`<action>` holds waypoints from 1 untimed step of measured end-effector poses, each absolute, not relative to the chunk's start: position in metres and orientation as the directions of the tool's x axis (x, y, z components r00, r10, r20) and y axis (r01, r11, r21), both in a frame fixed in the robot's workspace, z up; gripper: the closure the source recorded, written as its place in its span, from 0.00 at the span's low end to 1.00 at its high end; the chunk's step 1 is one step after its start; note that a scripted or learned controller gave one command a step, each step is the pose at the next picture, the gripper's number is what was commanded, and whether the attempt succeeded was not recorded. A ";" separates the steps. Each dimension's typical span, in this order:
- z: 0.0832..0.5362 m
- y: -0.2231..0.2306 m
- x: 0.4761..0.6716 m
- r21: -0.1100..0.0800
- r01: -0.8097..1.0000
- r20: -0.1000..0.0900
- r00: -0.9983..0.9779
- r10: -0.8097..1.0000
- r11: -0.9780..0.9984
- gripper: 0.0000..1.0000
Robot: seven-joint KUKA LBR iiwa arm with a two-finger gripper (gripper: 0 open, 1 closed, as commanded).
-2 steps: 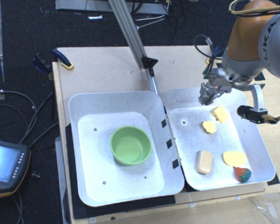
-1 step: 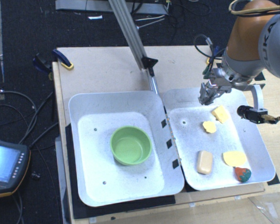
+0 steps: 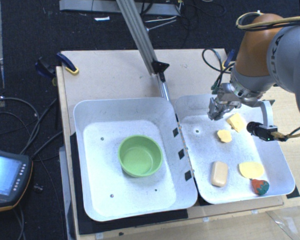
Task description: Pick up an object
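My gripper [image 3: 216,113] hangs over the back part of the right bin [image 3: 205,189], just left of a pale yellow wedge [image 3: 236,122]. A small yellow lump [image 3: 224,135] lies a little in front of the gripper. Farther forward lie a tan block [image 3: 219,173], a flat yellow piece [image 3: 251,169] and a red and teal object [image 3: 260,187] near the front right corner. I see nothing between the fingers.
The left bin [image 3: 94,196] holds a green bowl [image 3: 139,155]. A slanted metal pole [image 3: 142,36] rises behind the bins. Cables and a black connector [image 3: 262,130] hang from the arm over the right bin's right side.
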State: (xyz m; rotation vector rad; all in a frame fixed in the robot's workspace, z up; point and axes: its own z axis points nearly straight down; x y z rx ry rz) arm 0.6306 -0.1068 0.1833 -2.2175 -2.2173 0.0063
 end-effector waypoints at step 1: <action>0.138 -0.106 0.631 -0.007 1.000 0.001 0.000 1.000 0.000 0.00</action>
